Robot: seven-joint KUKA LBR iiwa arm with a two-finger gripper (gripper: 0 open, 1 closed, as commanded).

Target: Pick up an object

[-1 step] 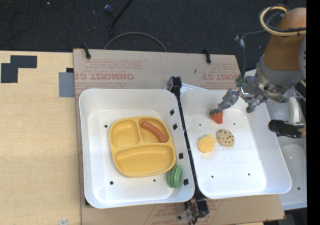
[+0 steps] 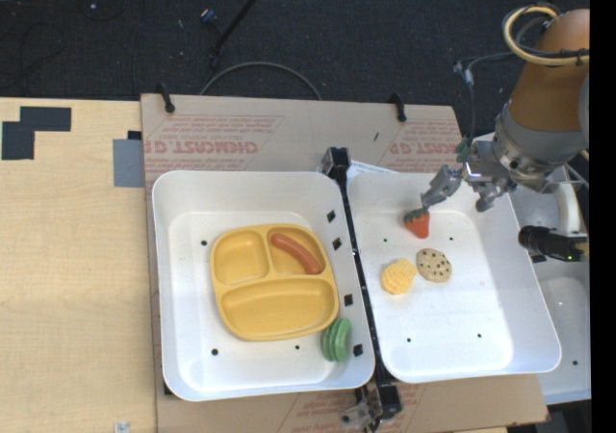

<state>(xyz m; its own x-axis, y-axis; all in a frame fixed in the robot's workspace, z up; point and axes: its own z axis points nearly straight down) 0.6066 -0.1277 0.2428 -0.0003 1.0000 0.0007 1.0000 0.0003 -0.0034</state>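
The gripper [image 2: 460, 187] hangs over the far edge of the right bin [image 2: 500, 335], its two fingers spread apart with nothing between them; one fingertip reaches down toward the carrot [image 2: 417, 222], which lies just below and to the left of that fingertip, close to it, though whether they touch cannot be told. The carrot is the likeliest thing to pick: a small orange-red toy piece with a green tuft at its upper end, lying on the white floor of the bin. It looks like light, stiff plastic, probably smooth and a bit slippery, so the fingers should close across its thicker orange body rather than the leafy tip. A little farther from the gripper, toward the near side, sit a round cookie [image 2: 434, 265] with dark chips and a yellow ridged piece [image 2: 397, 277], side by side. Well to the left, in the other bin [image 2: 183, 229], a yellow divided plate [image 2: 272, 301] holds a sausage [image 2: 297, 252], with a green ridged disc [image 2: 336, 339] at its near corner.
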